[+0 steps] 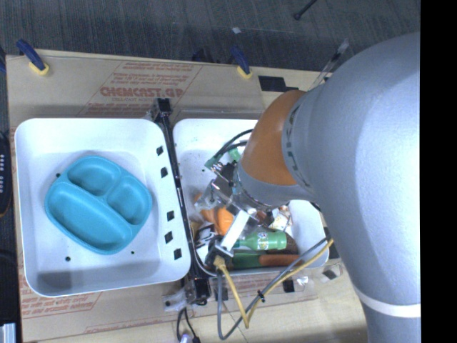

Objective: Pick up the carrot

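At the near edge of the bench point(86, 313), a reddish-brown, stick-like item point(280, 261) lies along the front wall of the right bin point(191, 138). A green bottle point(268, 243) rests on its side just behind the stick and close against it. The grey arm point(364, 163), with its orange band point(268, 145), reaches in from the right and covers much of this bin. Its tool point(223, 200) hangs low over the clutter near the bin's left wall. Whether the tool is wide or narrow cannot be told, as the wrist hides it from above. The carrot point(223, 221), seen as a small orange patch, lies in the right bin. It is just on the near side of the tool, left of the bottle and partly covered by robot parts; nothing shows it in the tool's grip. In the left bin point(28, 191) a blue divided tray point(98, 202) sits alone, tilted slightly across the floor and apart from the walls. Both bins rest on a sheet of brown cardboard point(136, 84) printed in red. At the far edge, two blue clamps point(32, 56) pin the sheet in place, one at the left corner and one near the middle.
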Controlling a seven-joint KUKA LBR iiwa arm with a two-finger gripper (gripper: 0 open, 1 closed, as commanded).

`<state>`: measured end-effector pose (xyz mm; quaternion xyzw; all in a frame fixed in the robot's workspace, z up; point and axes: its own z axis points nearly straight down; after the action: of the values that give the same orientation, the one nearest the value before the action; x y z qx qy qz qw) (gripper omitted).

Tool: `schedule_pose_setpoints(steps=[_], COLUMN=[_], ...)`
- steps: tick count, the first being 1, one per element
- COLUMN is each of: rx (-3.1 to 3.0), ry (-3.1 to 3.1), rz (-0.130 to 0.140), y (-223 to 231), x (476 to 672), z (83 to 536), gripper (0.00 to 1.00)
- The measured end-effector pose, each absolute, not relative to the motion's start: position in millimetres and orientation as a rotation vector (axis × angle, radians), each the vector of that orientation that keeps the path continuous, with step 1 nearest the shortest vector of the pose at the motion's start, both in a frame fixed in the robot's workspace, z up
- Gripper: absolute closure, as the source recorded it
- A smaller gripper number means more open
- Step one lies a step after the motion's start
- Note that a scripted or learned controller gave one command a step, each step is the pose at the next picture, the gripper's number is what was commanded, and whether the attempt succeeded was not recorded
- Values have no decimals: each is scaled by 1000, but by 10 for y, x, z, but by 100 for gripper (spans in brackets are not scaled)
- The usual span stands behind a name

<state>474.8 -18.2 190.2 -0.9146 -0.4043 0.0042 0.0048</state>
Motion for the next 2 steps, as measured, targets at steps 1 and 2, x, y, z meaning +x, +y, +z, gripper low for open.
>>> schedule_pose_setpoints(steps=[1, 2], rx=[-3069, -3068], ry=[-646, -644], rz=[14, 13], y=[-533, -532], x=[4753, 4753], z=[1905, 1905], gripper=[0, 0])
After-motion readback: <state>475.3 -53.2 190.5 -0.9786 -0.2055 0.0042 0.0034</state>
